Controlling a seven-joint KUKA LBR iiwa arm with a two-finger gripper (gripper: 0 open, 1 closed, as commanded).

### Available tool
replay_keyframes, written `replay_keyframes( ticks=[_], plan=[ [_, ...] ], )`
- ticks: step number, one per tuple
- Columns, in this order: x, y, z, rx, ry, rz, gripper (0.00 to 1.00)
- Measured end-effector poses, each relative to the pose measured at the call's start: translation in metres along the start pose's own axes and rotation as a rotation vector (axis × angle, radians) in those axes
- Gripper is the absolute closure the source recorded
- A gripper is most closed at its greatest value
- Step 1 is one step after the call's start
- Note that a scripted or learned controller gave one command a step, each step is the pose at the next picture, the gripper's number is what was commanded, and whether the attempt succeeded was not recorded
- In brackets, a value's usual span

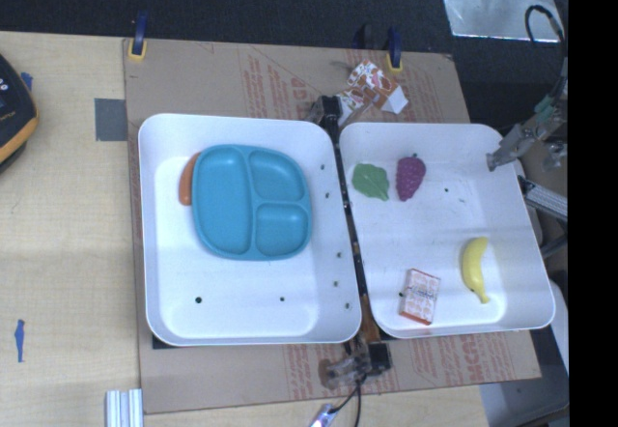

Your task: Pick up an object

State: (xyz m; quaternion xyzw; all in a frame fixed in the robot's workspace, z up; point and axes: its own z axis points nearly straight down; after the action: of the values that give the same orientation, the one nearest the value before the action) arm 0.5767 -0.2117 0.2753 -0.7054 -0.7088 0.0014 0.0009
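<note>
Grey metal gripper (pixel 509 151) hanging over right white bin (pixel 454 222) upper right rim, finger state unreadable. Bin holding yellow plastic banana (pixel 474 268), purple grape bunch (pixel 410 176), green leafy piece (pixel 371 181), small red-white packet (pixel 420 296). Cardboard sheet (pixel 241 77) lying underneath
</note>
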Motion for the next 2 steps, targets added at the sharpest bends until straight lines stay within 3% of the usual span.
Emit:
replay_keyframes(
  ticks=[1, 2],
  plan=[
    [0.001, -0.034, 0.173, 0.004, 0.002, 0.0, 0.0],
    [0.03, -0.082, 0.184, 0.001, 0.001, 0.0, 0.0]
  ],
)
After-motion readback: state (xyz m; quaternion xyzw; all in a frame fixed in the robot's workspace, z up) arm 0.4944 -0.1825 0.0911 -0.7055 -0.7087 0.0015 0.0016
